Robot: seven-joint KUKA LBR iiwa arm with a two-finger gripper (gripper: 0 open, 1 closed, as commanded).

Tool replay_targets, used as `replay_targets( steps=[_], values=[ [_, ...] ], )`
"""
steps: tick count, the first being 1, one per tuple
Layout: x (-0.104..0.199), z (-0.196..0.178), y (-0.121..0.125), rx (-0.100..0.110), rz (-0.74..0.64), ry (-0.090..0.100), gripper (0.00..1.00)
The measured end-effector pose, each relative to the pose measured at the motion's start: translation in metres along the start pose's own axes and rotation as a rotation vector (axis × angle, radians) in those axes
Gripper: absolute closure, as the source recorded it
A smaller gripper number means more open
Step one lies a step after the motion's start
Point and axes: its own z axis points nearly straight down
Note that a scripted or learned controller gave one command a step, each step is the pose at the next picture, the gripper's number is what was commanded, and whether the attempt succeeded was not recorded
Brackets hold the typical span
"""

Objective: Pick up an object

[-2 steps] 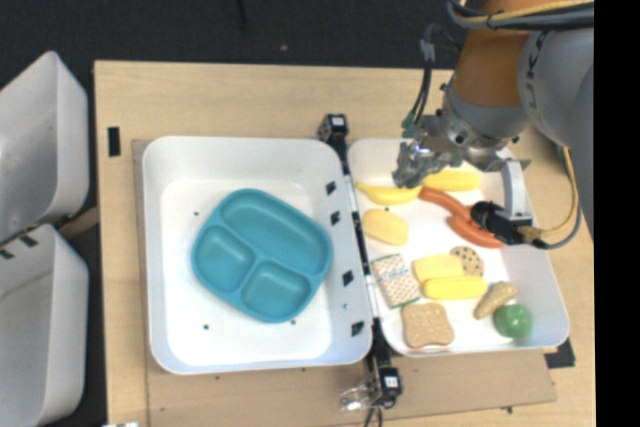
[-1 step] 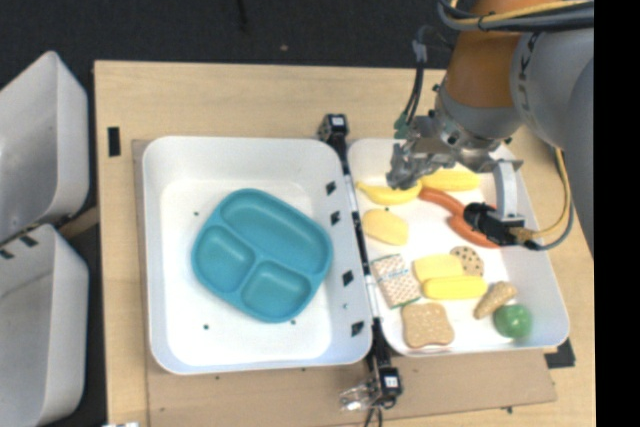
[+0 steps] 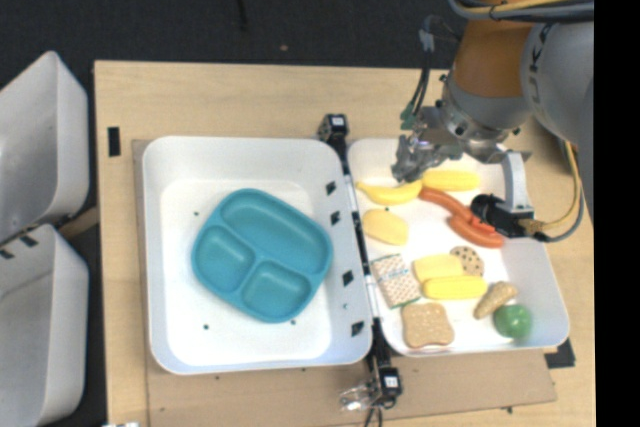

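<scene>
One camera watches me from above the bench (image 3: 250, 80), tilted down at a slant, far enough back to take in both white bins: the left bin (image 3: 160, 245) beyond my tool, the right bin (image 3: 535, 265) directly under it. My arm (image 3: 510, 45) enters from the frame's right. The frame's top looks like dark floor behind the bench, though I cannot be sure.

Arm bent, pincer (image 3: 412, 163) low (pointing down).
</scene>
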Motion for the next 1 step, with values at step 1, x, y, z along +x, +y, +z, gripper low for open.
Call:
replay_targets(
  steps=[1],
  values=[
    [-0.0068, 0.0167, 0.0097, 0.003, 0.005, -0.002, 1.0]
  ],
)
